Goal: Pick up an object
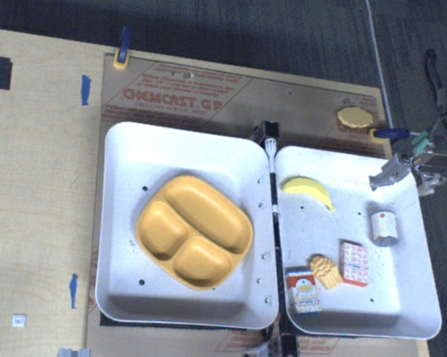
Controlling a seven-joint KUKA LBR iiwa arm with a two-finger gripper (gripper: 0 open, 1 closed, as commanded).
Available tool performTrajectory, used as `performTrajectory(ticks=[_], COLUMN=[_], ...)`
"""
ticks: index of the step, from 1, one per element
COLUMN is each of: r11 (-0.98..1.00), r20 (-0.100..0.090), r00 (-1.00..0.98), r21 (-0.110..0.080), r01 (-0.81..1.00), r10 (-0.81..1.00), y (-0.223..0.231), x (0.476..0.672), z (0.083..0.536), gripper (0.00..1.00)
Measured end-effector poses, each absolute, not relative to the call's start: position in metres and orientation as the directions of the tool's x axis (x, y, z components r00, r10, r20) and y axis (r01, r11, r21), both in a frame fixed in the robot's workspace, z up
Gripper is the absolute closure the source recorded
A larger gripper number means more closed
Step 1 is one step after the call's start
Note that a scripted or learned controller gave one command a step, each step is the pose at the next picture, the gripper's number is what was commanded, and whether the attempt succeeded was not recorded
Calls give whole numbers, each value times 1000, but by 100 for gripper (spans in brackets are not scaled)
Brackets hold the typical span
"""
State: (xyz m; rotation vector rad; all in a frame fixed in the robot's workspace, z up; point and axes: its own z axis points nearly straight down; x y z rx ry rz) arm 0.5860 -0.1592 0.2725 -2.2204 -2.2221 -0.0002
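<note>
Grey two-finger gripper over the right white bin's far corner, fingers spread and holding nothing, small silver can just below it, yellow plastic banana nearby, yellow divided tray in left bin

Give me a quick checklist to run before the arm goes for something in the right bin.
1. Gripper over the right bin, upper right corner: ok.
2. Gripper carrying nothing: ok.
3. Finger opening: cannot tell.
4. Nearest target, grey can, apart from the other things: ok.
5. Banana lying free near the divider: ok.
6. Waffle piece close against the red carton, crowded grasp: not ok.
</note>
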Motion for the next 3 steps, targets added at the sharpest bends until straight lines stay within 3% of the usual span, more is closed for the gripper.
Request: performTrajectory(ticks=[1, 2, 3], r11=[0, -1, -9], r20=[0, 0, -18], r00=[0, 1, 9], r21=[2, 0, 11], r01=[1000, 1000, 1000], r10=[1000, 1000, 1000], y=[-150, -149, -113], x=[558, 479, 480], z=[86, 86, 88], gripper=[0, 0, 0])
